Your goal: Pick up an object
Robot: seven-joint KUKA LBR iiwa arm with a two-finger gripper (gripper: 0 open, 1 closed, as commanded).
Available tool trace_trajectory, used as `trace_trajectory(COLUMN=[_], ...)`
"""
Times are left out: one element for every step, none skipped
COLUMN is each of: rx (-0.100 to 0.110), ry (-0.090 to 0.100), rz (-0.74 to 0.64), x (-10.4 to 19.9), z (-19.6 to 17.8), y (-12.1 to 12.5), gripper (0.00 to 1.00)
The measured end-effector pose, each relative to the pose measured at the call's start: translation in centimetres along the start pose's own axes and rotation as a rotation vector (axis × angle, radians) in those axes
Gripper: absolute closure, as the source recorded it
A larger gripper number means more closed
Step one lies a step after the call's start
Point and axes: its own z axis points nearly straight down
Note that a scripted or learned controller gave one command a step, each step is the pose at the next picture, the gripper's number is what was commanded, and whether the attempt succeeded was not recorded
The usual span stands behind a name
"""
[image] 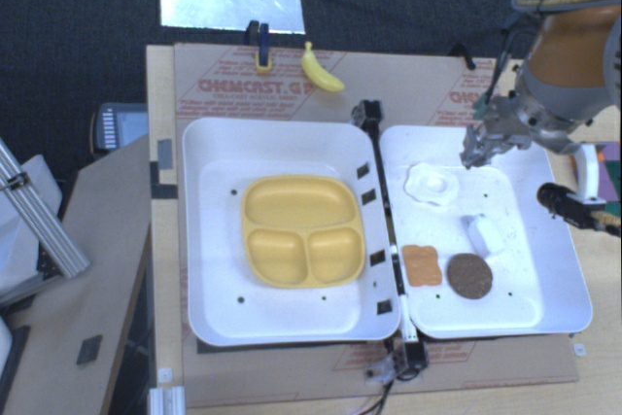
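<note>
Whether the gripper (pixel 476 154) is spread or closed cannot be told, as its tip is a small dark blur above the far part of the right bin (pixel 554 306), just beside a flat white fried-egg shape (pixel 431 183) and holding nothing visible. The candidates for picking lie loose in that bin: the egg, a small white rounded block (pixel 482 234), a tan toast-like square (pixel 421 264) and a brown, rough-looking round patty (pixel 470 275), spaced apart, which I judge favours single grasps. The left bin (pixel 209 209) bears a smooth yellow three-part plate (pixel 296 228); a yellow banana (pixel 321 71) lies beyond it.
</note>
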Motion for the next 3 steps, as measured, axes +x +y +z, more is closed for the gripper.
trace_trajectory(rx=[0.000, -0.001, 0.000], ry=[0.000, 0.001, 0.001], rz=[0.000, -0.002, -0.002], x=[4.3, 10.4, 16.3], z=[1.1, 2.1, 3.4], y=[-1.2, -1.6, -2.3], gripper=[1.00, 1.00, 1.00])
